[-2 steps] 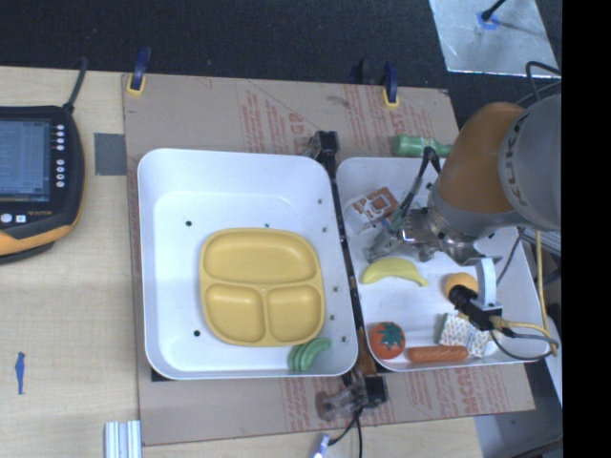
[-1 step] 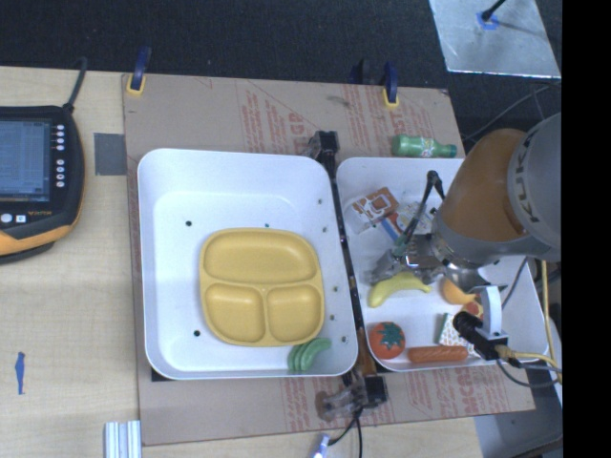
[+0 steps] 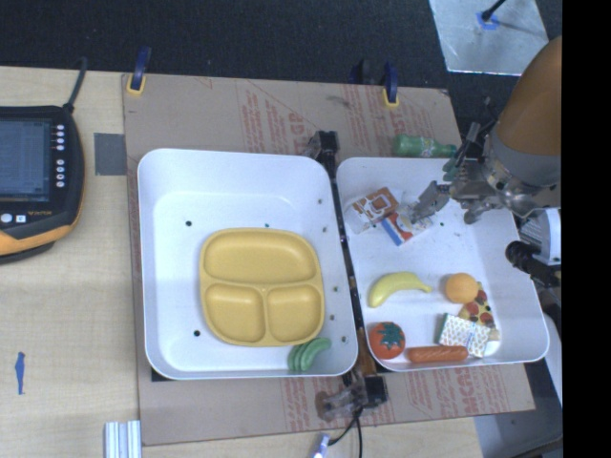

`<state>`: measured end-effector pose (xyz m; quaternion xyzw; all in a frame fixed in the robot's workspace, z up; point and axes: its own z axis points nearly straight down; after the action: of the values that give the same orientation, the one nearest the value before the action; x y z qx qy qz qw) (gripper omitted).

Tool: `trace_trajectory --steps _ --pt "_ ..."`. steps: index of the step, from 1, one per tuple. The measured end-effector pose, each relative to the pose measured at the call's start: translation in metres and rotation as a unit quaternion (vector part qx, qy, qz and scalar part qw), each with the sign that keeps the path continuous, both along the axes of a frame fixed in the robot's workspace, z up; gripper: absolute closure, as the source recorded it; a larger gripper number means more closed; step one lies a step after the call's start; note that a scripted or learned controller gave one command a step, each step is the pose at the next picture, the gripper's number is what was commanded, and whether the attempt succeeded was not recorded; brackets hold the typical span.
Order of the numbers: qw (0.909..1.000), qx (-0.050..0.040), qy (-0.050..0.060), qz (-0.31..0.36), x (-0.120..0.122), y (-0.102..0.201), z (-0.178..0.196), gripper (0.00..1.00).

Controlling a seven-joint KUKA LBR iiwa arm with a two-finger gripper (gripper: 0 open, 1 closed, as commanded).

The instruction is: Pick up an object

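My gripper (image 3: 449, 210) hangs over the back of the right bin (image 3: 516, 275), its two fingers spread open with nothing between them. Its left fingertip (image 3: 423, 208) is close to a small red, white and blue packet (image 3: 398, 228) and a red-and-white carton (image 3: 372, 206). Further forward in that bin lie a yellow banana (image 3: 399, 286), an orange (image 3: 460, 287), a red tomato (image 3: 386, 340), a red sausage (image 3: 437, 355) and a patterned packet (image 3: 462, 333).
The left bin (image 3: 162, 256) holds a yellow divided plate (image 3: 261, 286) and a green pea pod (image 3: 308, 354) at its front right corner. A green bottle (image 3: 420, 146) lies behind the right bin. A control pendant (image 3: 33, 179) rests at the far left.
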<state>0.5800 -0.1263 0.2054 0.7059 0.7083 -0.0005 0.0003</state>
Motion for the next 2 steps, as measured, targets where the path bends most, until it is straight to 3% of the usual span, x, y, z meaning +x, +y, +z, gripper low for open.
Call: trace_trajectory --steps 1,2 --pt "1.0 0.0003 0.002 0.0 -0.062 -0.055 -0.056 0.0" --pt "1.0 0.0007 0.002 0.001 -0.063 -0.064 -0.114 0.0"
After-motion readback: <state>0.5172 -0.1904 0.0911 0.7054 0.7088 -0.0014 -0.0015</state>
